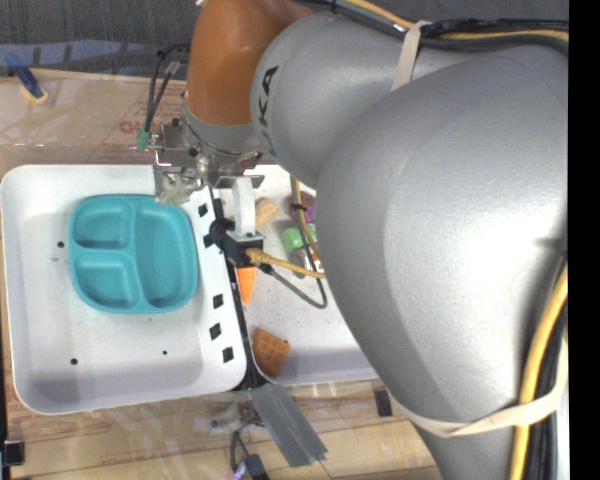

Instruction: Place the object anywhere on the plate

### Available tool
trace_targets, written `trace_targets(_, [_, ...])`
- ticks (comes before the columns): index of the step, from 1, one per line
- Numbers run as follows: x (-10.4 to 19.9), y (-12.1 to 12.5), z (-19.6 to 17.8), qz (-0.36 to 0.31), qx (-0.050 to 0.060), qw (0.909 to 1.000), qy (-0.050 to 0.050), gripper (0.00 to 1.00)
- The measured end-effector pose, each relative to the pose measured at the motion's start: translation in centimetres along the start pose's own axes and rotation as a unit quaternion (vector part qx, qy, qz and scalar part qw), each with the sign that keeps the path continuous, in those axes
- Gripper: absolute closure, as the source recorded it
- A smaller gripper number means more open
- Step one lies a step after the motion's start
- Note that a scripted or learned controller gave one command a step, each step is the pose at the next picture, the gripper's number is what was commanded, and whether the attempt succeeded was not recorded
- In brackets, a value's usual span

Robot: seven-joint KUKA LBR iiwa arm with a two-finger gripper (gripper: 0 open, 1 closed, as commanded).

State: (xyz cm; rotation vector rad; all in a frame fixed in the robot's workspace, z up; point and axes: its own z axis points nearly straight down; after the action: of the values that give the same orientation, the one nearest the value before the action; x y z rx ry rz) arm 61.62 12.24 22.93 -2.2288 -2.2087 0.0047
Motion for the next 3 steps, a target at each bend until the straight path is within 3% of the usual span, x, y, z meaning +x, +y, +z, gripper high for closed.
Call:
trace_targets(1, [-0.5,-9.7,-4.2,-0.116,-0.001,0.9932,0.000,1.00])
trace_targets(2, [-2.8,-14.0,-6.4,0.045,0.000,0.9990,-0.001,1.00])
trace_targets(3, [2.0,-7.8,-5.5,-0.007,-0.001,1.0000,-0.001,1.00])
